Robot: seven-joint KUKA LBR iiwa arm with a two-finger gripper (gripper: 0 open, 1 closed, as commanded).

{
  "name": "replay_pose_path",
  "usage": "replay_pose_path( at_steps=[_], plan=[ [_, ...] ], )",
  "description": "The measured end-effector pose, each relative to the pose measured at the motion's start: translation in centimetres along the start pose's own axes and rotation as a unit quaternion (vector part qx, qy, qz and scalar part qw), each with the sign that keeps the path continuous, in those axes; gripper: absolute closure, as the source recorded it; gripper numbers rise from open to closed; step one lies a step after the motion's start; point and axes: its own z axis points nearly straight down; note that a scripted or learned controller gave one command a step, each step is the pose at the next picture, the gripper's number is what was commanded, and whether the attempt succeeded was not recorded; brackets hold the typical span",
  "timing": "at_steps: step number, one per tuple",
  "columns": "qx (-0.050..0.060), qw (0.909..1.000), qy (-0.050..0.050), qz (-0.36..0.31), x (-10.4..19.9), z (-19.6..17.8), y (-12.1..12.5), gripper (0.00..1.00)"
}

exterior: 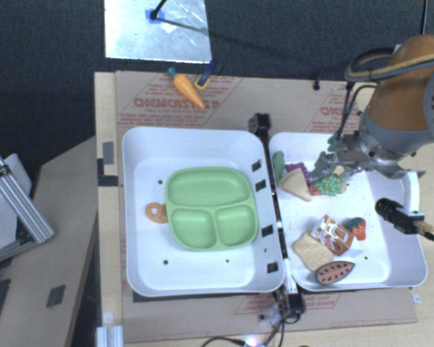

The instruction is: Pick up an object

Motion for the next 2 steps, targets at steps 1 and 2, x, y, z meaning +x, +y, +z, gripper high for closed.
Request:
replay_pose_path(
  at_steps=[1,2],
  plan=[
    [0.000,1.0000,0.000,0.000,5.8,-0.5,-1.3,1.00],
    [0.001,1.0000,0.000,0.000,11.2,-0.7,-2.3,1.00]
  ],
)
